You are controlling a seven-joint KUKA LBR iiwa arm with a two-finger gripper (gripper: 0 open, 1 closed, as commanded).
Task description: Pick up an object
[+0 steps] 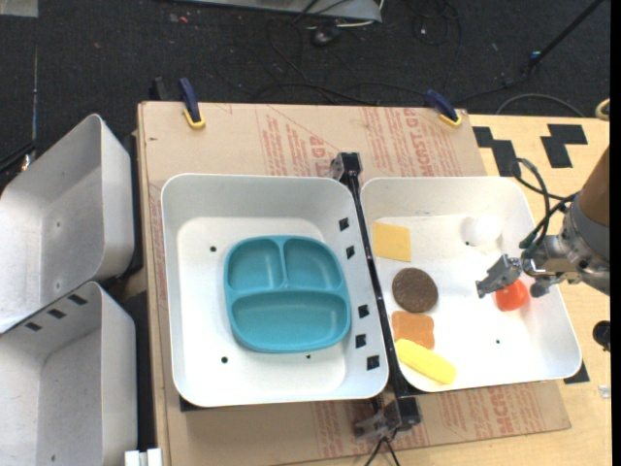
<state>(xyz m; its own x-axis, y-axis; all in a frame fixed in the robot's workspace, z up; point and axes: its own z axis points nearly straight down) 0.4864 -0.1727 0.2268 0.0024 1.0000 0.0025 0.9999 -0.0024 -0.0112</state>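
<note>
Hand down in the right bin, beside a red ball, grasp not yet made.

The hand (pixel 506 278) hangs low over the right bin (pixel 543 357), its dark fingers spread open with nothing between them; the red ball (pixel 512 296) sits just beside and under them, near the bin's right wall. I'd say this is the approach step: the next move calls for centring the fingers on the ball, dropping a touch and closing, and a round thing like that may roll away. Also in that bin: a yellow square (pixel 392 242) at the far left, a brown disc (pixel 415 289) nearer, an orange piece (pixel 413 329) and a yellow block (pixel 426 362) at the near edge, a white ball (pixel 479 229) far off. The left bin (pixel 194 357) holds a teal tray (pixel 287 294), nothing on it. Both bins rest on the desk (pixel 291 134).
</note>
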